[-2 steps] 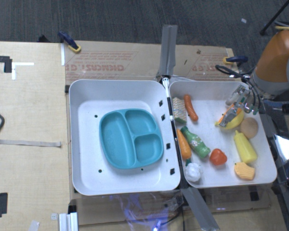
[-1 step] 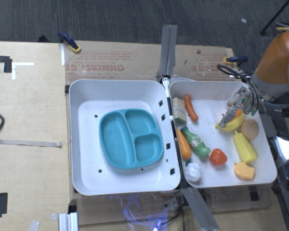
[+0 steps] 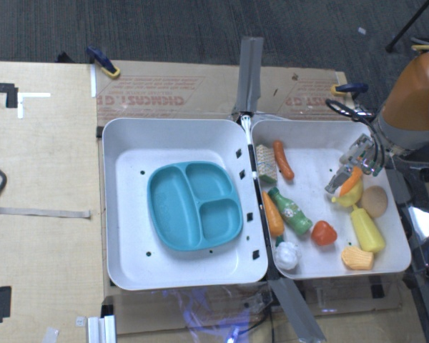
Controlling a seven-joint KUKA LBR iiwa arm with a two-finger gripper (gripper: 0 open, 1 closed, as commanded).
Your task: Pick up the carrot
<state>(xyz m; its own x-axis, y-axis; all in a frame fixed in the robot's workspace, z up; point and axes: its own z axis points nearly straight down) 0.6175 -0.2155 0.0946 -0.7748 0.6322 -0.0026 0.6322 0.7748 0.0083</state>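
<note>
Hand sits low inside the right white plastic bin, near its far right corner, and whether it is open or closed cannot be told. A short orange tapered carrot-like piece lies right against the tip of the hand, but it is not clear that the hand is gripping it. Just under that piece is one yellow rounded toy fruit, and beside it, to the hand's near right, one brown rounded toy potato. A second carrot, the long orange toy carrot, lies well apart from the hand along the bin's left wall, touching one green toy bottle-shaped vegetable. Between the hand and that wall lies one reddish-orange slim toy pepper, next to one beige ridged toy cob. Nearer the camera than the hand are one red toy tomato, one long yellow toy vegetable, one pale orange toy wedge and one white toy garlic bulb. Further left, the other white bin holds one teal three-compartment plate.
</note>
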